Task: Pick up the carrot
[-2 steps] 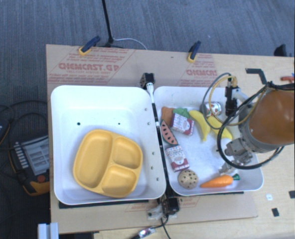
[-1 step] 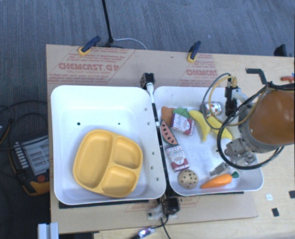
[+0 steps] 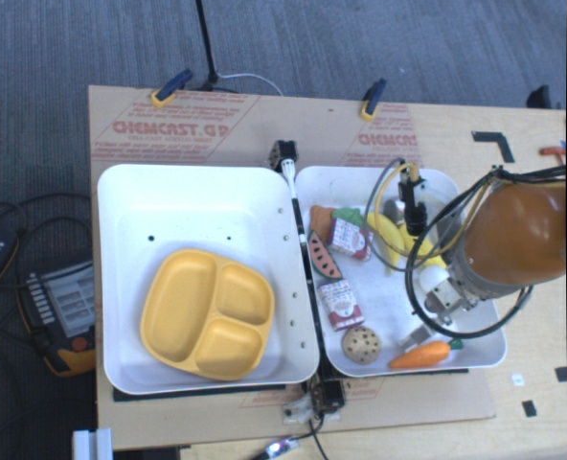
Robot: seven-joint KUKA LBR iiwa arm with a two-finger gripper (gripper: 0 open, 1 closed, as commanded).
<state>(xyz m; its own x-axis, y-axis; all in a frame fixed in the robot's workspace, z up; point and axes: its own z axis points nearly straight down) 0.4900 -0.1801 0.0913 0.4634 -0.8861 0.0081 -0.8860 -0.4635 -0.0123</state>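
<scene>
The carrot (image 3: 419, 355), orange with a small green end, lies on its side in the front right corner of the right bin (image 3: 480, 355). My gripper (image 3: 423, 330) hangs just behind and above it, at the end of the grey arm with the orange band (image 3: 515, 234), which covers the bin's right side. The gripper's tip is close to the carrot's middle. I cannot make out contact between them.
A tan dotted ball (image 3: 360, 345) lies just left of the carrot. Further back in the right bin are a small red-and-white packet (image 3: 341, 305), a watermelon slice (image 3: 324, 255), a red packet (image 3: 351, 236) and a banana (image 3: 394, 238). A yellow divided plate (image 3: 207, 312) sits in the left bin.
</scene>
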